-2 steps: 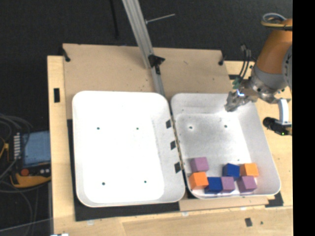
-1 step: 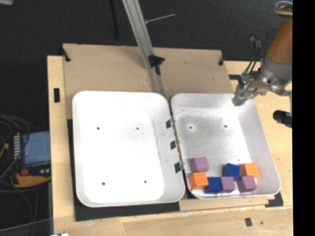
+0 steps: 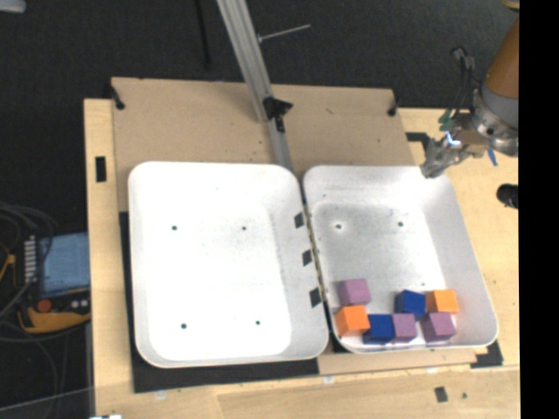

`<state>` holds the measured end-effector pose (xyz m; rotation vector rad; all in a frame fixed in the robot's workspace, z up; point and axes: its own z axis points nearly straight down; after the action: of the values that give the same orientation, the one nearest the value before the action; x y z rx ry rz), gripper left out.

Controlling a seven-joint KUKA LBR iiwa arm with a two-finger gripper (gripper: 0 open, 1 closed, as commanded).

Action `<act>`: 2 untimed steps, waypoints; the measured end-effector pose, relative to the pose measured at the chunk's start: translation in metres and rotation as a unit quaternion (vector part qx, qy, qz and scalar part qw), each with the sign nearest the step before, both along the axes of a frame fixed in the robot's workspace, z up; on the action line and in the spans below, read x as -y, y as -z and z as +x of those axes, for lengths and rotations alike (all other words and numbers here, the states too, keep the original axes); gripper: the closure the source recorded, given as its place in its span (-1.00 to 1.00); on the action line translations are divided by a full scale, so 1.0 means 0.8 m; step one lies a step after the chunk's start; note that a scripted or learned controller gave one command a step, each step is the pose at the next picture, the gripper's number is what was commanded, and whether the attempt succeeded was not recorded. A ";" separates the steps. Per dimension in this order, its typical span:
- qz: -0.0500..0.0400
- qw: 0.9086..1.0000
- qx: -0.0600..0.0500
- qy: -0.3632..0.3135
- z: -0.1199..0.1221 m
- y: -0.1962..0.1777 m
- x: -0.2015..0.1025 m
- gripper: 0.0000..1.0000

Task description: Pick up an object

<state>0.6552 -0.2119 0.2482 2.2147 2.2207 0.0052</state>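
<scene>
The gripper point(image 3: 434, 166) hangs at the right bin's point(image 3: 454, 203) far right corner; whether clenched, I cannot tell. The cubes point(image 3: 397, 314) lie near, slightly left.

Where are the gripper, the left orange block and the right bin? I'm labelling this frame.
gripper point(image 3: 434, 166), camera view, fingertips.
left orange block point(image 3: 353, 319), camera view, top face.
right bin point(image 3: 384, 225), camera view, bare floor.

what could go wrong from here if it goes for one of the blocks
1. The blocks sit packed together at the near edge of the right bin, so the pincer may nudge neighbours or catch two.
2. Several lie against the bin's near wall, which may block a finger.
3. The pincer hangs at the bin's far corner, so it has a long way to go.
</scene>
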 end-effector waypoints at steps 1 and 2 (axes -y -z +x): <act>0.001 1.000 -0.002 -0.002 0.002 -0.012 -0.070 1.00; 0.001 1.000 -0.004 -0.002 -0.002 0.002 -0.136 1.00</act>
<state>0.6534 -0.1028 0.2467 2.2151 2.2290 -0.0006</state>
